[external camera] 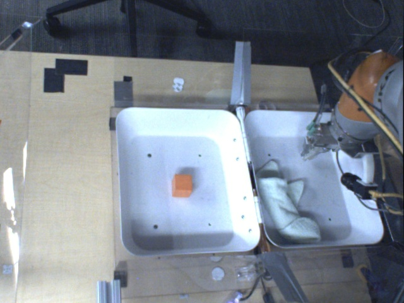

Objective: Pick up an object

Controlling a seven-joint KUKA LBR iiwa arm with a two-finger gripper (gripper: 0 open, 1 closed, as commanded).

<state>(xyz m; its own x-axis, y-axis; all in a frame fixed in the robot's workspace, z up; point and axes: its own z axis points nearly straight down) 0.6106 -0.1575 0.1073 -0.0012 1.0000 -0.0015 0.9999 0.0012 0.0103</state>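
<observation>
Nearest us, a crumpled white cloth (284, 208) lies in the right bin (334, 232); an orange cube (182, 185) sits mid left bin (136, 169). Pale wood worktop (63, 169); beyond, dark carpet and a chair base (129, 5). The tool (313, 145) hovers over the right bin, its grip too blurred to tell.

You have black tape patches (63, 73) on the wooden bench (57, 188) at ten o'clock, a black chair base (129, 5) at eleven, and a metal divider post (241, 74) near twelve.
</observation>
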